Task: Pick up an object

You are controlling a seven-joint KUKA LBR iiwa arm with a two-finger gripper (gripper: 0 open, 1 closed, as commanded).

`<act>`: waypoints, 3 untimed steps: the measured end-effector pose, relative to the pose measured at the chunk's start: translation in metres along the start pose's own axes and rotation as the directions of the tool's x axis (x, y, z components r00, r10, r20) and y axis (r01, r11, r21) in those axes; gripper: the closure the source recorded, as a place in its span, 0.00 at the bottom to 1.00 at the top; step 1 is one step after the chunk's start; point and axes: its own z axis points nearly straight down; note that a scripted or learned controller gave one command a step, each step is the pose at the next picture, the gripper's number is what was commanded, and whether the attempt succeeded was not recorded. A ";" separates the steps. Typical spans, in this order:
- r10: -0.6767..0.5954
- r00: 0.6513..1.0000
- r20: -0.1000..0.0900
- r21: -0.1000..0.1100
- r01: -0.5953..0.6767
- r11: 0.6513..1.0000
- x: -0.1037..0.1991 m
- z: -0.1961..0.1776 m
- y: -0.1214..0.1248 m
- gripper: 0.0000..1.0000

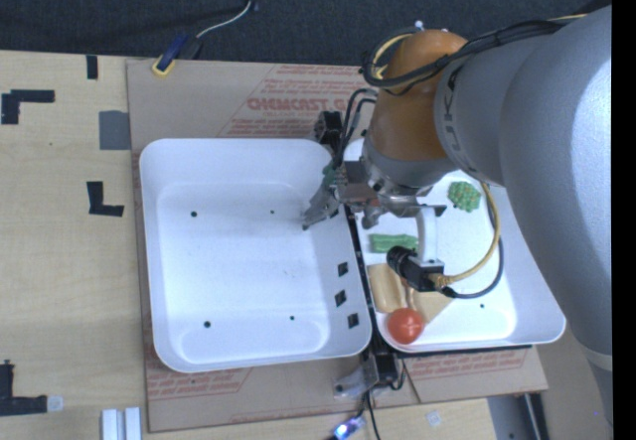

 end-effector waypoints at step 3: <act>-0.004 1.000 0.001 0.001 0.004 1.000 0.115 0.105 0.097 0.00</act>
